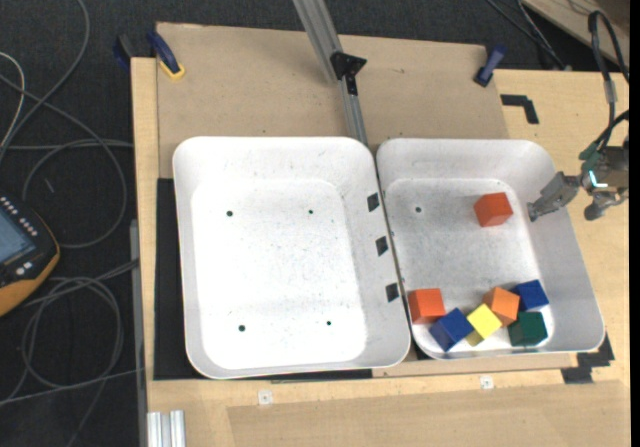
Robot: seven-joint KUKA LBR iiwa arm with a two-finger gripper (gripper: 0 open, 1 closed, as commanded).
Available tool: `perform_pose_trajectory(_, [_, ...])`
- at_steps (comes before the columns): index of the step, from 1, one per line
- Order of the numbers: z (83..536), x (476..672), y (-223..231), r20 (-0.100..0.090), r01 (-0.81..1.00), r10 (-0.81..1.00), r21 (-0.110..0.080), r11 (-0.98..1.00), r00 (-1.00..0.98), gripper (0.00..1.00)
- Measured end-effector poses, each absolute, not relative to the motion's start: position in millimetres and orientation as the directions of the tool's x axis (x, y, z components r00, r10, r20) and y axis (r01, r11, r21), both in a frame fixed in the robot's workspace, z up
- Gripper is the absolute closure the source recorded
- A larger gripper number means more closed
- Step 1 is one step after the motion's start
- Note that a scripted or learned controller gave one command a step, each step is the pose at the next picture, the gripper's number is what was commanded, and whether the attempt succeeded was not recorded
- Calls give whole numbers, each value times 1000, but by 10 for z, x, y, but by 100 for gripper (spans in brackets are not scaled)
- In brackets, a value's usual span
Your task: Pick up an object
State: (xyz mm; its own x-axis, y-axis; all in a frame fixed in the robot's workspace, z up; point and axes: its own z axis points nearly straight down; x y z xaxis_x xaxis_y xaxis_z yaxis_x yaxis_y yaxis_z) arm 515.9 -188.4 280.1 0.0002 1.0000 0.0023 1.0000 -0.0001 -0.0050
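Observation:
An orange-red block (493,208) lies alone in the upper middle of the right bin (470,157). Along that bin's front edge sit several blocks: an orange one (427,304), a blue one (451,327), a yellow one (484,321), a second orange one (504,303), another blue one (531,294) and a green one (528,329). My gripper (572,203) hangs over the bin's right rim, to the right of the orange-red block and apart from it. It is open, with nothing between its fingers.
The left bin (200,175) stands beside the right one, joined by black clips (381,245). A slanted metal pole (320,25) rises from the bench's back. Blue clamps (167,55) hold the board's back corners. Cables lie on the floor at left.

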Motion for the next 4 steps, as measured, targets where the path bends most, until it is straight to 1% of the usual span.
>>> perform_pose_trajectory(1, [2823, 5167, -1883, 1, 1000, 1000, 0, 1, -1, 0])
perform_pose_trajectory(2, [2230, 5099, -1834, 3, 1000, 1000, -6, 0, 0, 0])
perform_pose_trajectory(3, [1795, 5138, -1819, 3, 1000, 1000, -6, 0, 0, 0])
perform_pose_trajectory(4, [1188, 5183, -1848, 4, 1000, 1000, -7, 0, 0, 0])
